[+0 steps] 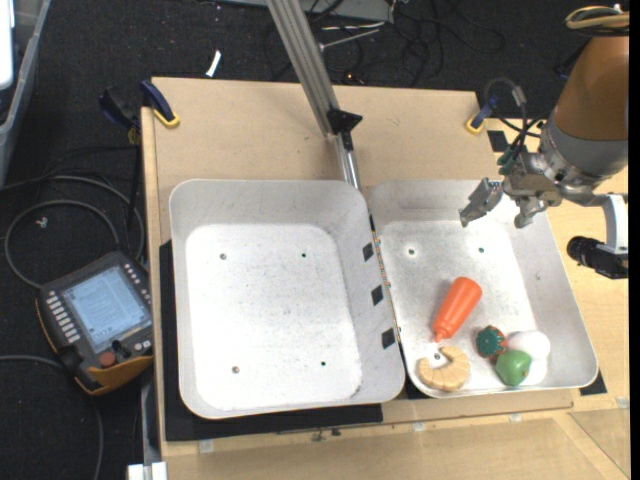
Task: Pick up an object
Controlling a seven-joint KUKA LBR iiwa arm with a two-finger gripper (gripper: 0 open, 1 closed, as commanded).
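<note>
In the right bin (430, 218), several small objects lie near the front: an orange carrot-shaped toy (456, 306), a tan round cookie-like piece (444, 370), a dark teal ball (489, 342), a green piece (513, 367) and a white egg-like piece (530, 345). My gripper (503, 206) hangs above the bin's far right part, well behind those objects. Its two fingers are spread apart with nothing between them.
The left bin (200, 208) sits beside the right one on a wooden bench. A slanted metal pole (305, 48) reaches down to the bins' shared far corner. A teach pendant (97, 313) lies on the floor at left.
</note>
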